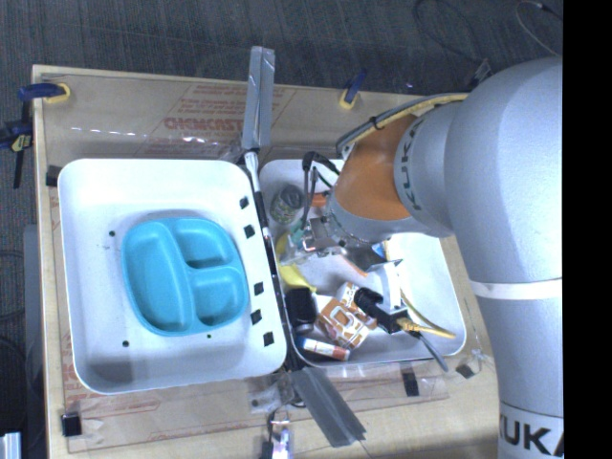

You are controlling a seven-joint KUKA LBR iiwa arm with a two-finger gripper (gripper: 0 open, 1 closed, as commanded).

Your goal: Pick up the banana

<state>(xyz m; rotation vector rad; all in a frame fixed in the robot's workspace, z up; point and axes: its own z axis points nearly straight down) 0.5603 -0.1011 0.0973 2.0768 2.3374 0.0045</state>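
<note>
Hand (311, 240) low in right bin (449, 285), banana (292, 273) just below-left; can't tell its grip state.

The grey arm (507, 208) carries black "KUKA" lettering, once on its wrist housing beside the orange band and again, cut off, at the lower right. Faded red print on the bench (206, 118) behind the bins is unreadable.

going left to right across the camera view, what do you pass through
Blue clamp → left bin → blue divided tray → banana → patterned packet → arm.
</note>
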